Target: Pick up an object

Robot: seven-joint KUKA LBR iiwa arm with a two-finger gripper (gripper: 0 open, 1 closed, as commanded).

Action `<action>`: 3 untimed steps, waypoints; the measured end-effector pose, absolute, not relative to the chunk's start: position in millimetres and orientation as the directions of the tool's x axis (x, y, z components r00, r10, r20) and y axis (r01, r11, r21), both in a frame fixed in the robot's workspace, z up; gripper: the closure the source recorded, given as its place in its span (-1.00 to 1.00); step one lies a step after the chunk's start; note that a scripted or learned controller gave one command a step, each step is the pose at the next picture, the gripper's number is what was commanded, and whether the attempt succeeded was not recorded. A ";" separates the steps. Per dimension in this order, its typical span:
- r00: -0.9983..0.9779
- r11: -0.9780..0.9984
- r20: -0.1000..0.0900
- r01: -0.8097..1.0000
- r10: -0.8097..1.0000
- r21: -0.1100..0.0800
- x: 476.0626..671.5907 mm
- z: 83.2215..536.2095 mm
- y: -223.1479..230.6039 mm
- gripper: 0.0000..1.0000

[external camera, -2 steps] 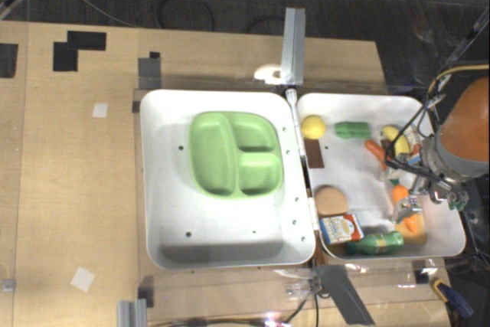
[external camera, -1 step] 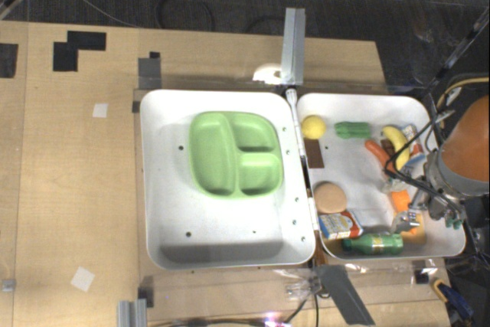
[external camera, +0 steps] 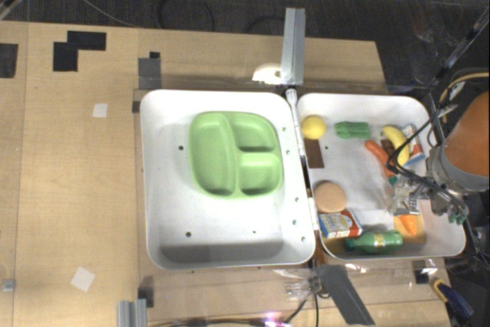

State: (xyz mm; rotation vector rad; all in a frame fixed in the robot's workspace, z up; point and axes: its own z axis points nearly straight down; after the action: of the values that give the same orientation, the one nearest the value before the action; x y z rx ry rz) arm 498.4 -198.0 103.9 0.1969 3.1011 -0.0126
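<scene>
Over the right bin [external camera: 452,245], the gripper [external camera: 404,195] hangs low among the toys; whether it grips anything, I cannot tell. Beside it lie an orange block [external camera: 409,225], a green bottle [external camera: 375,242] and a carrot [external camera: 377,152]. 1 green tray [external camera: 233,153] sits in the left bin [external camera: 164,218].

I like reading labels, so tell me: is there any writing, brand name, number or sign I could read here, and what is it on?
No text here can be read.
Small carton in the right bin: printed orange, white and blue, lettering too blurred to read.
Green bottle beside it: yellowish label band, too small to read.
Green divided tray in the left bin: plain, no markings.
</scene>
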 end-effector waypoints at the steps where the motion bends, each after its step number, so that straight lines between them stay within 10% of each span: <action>1: -0.991 0.992 -0.034 0.126 0.126 -0.006 498.2 103.5 -197.7 -1.00; 2: -0.989 0.990 -0.033 0.142 0.142 -0.005 496.4 92.5 -193.8 -1.00; 3: -0.990 0.991 -0.034 0.134 0.134 -0.005 498.3 103.9 -192.6 1.00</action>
State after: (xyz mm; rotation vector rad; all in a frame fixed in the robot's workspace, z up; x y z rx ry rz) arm 498.3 -192.6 103.9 0.2085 3.1007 -0.0120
